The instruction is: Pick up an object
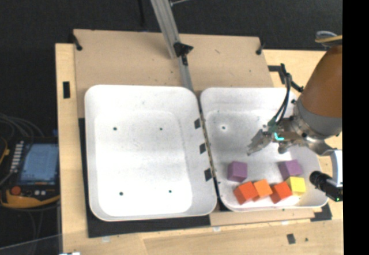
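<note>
From my seat, the gripper point(262, 139) is hanging over the right bin point(242, 101), roughly mid-bin, with the arm point(323, 89) coming in from the right. I honestly can't tell how the pincer is set — it's just a small dark blur at this angle, and nothing is visibly caught in it.

All the blocks sit in the near part of that bin, below the gripper and apart from it. A purple block point(237, 171) is closest, just down and left of the tip. A second purple block point(290, 168) lies further right, near the wrist. Along the near wall there's a row: red-orange block point(247, 192), orange block point(263, 188) touching it, another red-orange block point(281, 192) just beside that, then a yellow block point(297, 184) right under the second purple one. That row is packed tight against the bin wall, so those are crowded by their neighbours — the left purple one has open floor around it.

The left bin point(144, 150) has only its white floor and a few dark dots. A metal pole point(164, 11) slants in from the top, and a handheld pendant point(34, 167) sits off to the left.
</note>
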`<state>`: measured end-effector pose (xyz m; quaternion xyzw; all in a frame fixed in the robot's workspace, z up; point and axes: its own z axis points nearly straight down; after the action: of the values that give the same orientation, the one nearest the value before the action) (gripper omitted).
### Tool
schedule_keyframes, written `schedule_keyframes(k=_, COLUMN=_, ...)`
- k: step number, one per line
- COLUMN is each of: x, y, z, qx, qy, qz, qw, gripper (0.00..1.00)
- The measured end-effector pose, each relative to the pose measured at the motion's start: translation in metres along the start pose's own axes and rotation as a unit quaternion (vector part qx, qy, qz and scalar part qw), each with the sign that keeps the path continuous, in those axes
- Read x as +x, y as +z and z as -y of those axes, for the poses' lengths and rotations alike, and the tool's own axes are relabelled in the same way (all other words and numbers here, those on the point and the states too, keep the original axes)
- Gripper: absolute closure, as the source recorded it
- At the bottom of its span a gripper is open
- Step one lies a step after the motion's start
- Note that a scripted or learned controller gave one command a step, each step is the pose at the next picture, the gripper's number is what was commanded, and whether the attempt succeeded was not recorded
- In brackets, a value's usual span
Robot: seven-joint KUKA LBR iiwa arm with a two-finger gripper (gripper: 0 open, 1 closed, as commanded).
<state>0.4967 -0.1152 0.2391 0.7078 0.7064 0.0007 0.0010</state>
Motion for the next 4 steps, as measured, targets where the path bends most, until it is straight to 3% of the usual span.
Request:
schedule_keyframes(k=2, x=0.000, y=0.088, z=0.003, qx=0.003, qy=0.000, qz=0.000, qw=1.0000, gripper=0.00)
schedule_keyframes(k=3, x=0.000, y=0.137, z=0.002, qx=0.000, qy=0.000, qz=-0.001, qw=1.0000, gripper=0.00)
schedule_keyframes(k=4, x=-0.001, y=0.127, z=0.002, qx=-0.001, qy=0.004, qz=0.000, qw=1.0000, gripper=1.00)
